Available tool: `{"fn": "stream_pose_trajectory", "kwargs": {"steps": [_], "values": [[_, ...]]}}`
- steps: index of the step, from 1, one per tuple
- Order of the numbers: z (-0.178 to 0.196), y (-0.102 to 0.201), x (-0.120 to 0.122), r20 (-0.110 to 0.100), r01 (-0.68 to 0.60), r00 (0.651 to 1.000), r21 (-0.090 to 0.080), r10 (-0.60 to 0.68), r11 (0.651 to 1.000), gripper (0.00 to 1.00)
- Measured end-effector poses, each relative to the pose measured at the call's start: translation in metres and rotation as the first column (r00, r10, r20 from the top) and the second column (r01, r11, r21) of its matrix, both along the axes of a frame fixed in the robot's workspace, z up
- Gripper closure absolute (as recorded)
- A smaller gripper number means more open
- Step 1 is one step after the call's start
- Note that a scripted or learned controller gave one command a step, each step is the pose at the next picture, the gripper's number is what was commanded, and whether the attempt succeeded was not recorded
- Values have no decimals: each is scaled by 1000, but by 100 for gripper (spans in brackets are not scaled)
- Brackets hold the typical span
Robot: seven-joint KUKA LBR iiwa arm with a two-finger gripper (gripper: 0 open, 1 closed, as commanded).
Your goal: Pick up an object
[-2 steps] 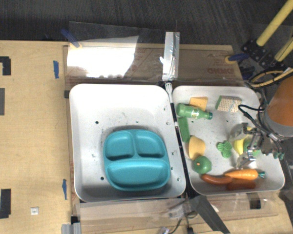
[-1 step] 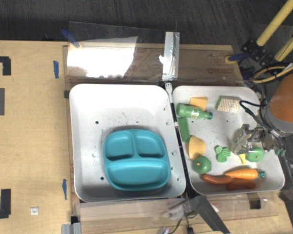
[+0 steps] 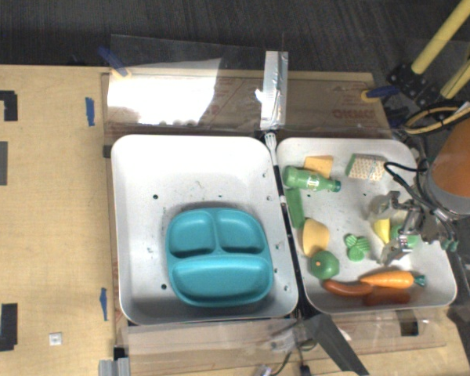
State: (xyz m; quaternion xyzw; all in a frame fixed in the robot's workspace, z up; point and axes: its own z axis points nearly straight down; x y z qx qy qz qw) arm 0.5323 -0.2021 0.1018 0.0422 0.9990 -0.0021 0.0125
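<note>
The gripper point(image 3: 398, 229) is low inside the right bin point(image 3: 442, 288), over its right-hand half, with the grey arm point(image 3: 454, 171) and its orange band reaching in from the right. Whether the fingers are apart or together I cannot tell; metal parts and cables blur together there. A yellow piece point(image 3: 383, 229) lies right at the gripper's left side, and a small green piece point(image 3: 357, 247) sits a little further left. Near the front wall of that bin lie a carrot point(image 3: 390, 277) and a brown sausage point(image 3: 352, 288), touching. A green round toy point(image 3: 324, 265) sits just below a yellow pear shape point(image 3: 314, 236). A green bottle point(image 3: 310, 181) lies near the back, beside an orange wedge point(image 3: 319, 164) and a speckled cracker point(image 3: 365, 168). The left bin point(image 3: 141, 171) holds a teal divided tray point(image 3: 218, 255). Both bins sit on the worktop point(image 3: 39, 210)
</note>
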Motion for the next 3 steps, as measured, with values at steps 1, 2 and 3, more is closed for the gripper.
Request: {"fn": "stream_pose_trajectory", "kwargs": {"steps": [1,2,3], "values": [[-13,-3,-3,-13,25,1000,6,-25,1000,0],[1,-2,2,3,24,1000,2,-24,1000,100],[0,-2,1,1,25,1000,2,-25,1000,0]]}}
